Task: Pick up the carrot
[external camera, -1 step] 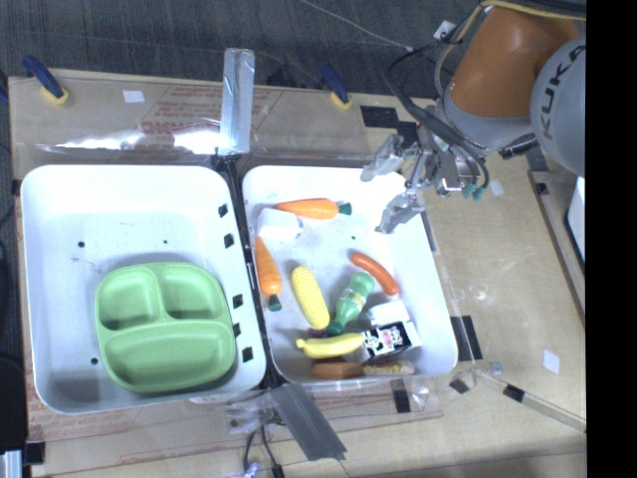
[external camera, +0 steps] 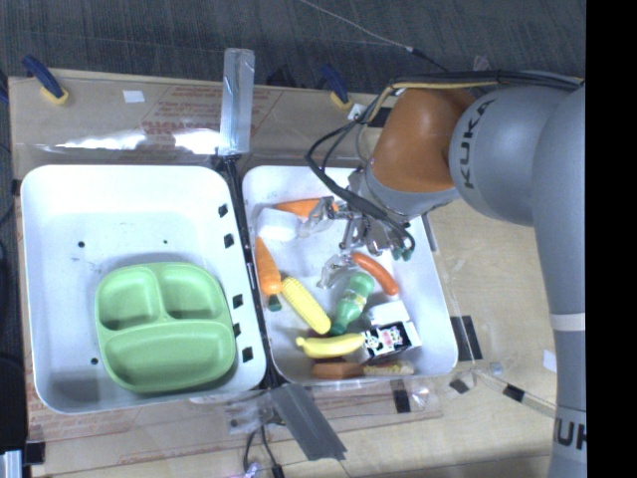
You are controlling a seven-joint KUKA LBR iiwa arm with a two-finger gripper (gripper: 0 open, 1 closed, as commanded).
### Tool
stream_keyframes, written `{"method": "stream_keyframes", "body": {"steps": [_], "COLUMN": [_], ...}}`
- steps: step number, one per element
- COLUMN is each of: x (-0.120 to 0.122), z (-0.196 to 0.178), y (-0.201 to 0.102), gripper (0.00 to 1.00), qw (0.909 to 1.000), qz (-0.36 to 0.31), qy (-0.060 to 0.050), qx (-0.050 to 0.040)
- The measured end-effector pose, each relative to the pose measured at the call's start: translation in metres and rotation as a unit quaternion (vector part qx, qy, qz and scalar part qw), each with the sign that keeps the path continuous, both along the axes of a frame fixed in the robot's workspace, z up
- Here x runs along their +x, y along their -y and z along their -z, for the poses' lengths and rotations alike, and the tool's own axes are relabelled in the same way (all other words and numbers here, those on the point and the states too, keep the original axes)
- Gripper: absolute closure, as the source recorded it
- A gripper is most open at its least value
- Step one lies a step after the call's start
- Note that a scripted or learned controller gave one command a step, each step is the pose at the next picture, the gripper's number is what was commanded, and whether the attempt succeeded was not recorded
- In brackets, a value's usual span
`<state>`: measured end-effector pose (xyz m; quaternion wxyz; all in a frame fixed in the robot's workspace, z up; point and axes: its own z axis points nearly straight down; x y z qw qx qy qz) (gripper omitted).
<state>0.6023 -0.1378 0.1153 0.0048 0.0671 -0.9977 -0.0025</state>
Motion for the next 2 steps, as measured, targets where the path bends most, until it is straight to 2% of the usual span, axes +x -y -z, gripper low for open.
{"method": "stream_keyframes", "body": {"steps": [1, 2], "x": [0.052, 0.053], "z": [0.021, 0.008], "y": [-0.035, -0.032], "gripper": [0.0, 1.0], "qw": [0.9982, 0.9981], "qz": [-0.059, -0.06], "qy": [0.008, 0.011], "qx": [-0.0025, -0.0068]}}
